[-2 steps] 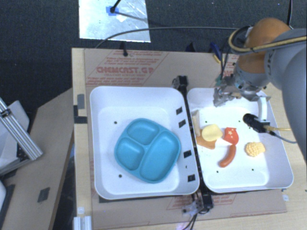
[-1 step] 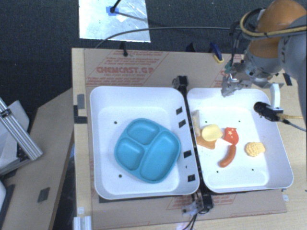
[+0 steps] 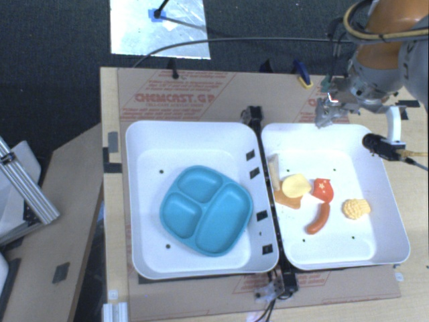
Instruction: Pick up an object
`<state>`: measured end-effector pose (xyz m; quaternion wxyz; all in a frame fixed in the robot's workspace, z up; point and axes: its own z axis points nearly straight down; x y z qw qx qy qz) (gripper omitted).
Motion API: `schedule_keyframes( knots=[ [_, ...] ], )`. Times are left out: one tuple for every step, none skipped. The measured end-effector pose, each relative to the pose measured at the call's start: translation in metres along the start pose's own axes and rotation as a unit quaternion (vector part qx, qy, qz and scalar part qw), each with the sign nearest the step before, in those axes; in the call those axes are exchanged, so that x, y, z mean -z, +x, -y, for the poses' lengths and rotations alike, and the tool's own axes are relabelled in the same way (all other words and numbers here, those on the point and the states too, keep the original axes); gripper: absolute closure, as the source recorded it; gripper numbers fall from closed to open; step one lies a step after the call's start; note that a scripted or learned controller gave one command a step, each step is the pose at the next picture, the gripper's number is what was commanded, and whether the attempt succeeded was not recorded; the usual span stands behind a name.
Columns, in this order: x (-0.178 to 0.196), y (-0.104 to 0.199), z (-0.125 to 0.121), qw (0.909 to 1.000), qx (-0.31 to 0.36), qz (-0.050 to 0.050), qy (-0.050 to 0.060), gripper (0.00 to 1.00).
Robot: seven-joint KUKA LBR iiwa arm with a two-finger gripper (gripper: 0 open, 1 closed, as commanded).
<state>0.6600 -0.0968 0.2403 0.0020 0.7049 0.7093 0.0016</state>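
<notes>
In the right bin (image 3: 385, 183) lie several small toy foods: a yellow round piece (image 3: 295, 186) over an orange slab, a red piece (image 3: 323, 190), an orange-red sausage (image 3: 318, 219) and a yellow corn cob (image 3: 356, 209). A pale stick (image 3: 274, 172) rests against the bin's left wall. My gripper (image 3: 326, 118) hangs over the far rim of the right bin, above and behind the foods, touching none of them.
The left bin (image 3: 144, 153) holds a blue compartment plate (image 3: 206, 210). A black divider strip (image 3: 258, 166) runs between the bins. Behind them lie cardboard (image 3: 181, 92), a blue clip (image 3: 301, 71) and a shiny foil sheet (image 3: 157, 19).
</notes>
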Motion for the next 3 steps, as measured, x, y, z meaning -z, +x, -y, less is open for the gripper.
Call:
schedule_keyframes(
  knots=[
    [-0.01, 0.056, 0.014, 1.0, 0.002, -0.001, 0.002, 1.0],
    [-0.001, 0.11, 0.031, 1.0, 0.002, -0.001, 0.002, 1.0],
    [-0.013, 0.155, 0.056, 1.0, 0.001, -0.001, 0.003, 1.0]
  ],
)
